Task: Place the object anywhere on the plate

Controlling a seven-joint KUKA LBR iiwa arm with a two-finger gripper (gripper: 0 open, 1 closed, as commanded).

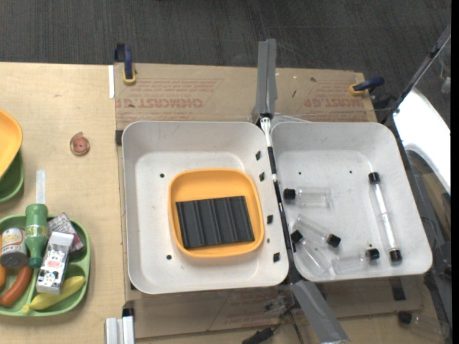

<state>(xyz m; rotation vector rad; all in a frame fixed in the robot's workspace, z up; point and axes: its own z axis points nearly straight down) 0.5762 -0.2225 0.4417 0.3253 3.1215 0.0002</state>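
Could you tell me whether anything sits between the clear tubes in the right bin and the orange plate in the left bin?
Only the two bins' adjoining walls separate them. The clear plastic tubes with black caps lie in the right white bin; the orange square plate in the left white bin already carries a dark ribbed rectangular block.

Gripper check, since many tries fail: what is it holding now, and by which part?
Cannot be told. The dark ridged object already lies on the orange plate.

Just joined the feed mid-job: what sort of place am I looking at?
Probably a robot test bench in a lab: two white bins clamped over cardboard, an orange plate bearing a dark ridged block, and clear tubes.
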